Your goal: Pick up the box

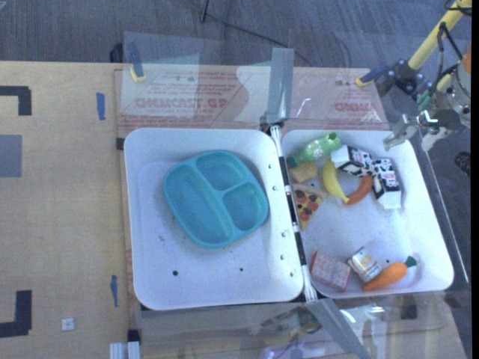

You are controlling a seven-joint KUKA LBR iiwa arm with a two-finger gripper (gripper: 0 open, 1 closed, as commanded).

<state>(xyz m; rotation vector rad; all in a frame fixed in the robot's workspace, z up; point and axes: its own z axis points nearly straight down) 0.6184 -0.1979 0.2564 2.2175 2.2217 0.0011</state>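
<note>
The right bin point(434, 223) holds several toys. A black-and-white patterned box point(388, 182) lies near its far right side, and a similar small carton point(355, 158) lies just left of it. A pinkish box point(331, 271) rests at the near edge by the divider. My gripper point(412, 133) hangs over the bin's far right corner, above and right of the patterned box and apart from it. It is open with nothing between its fingers.
Around the boxes lie a green toy point(317, 147), a banana point(332, 181), a pizza slice point(305, 200), a small can point(364, 263) and a carrot point(389, 274). The left bin point(150, 275) holds a blue divided plate point(215, 197).
</note>
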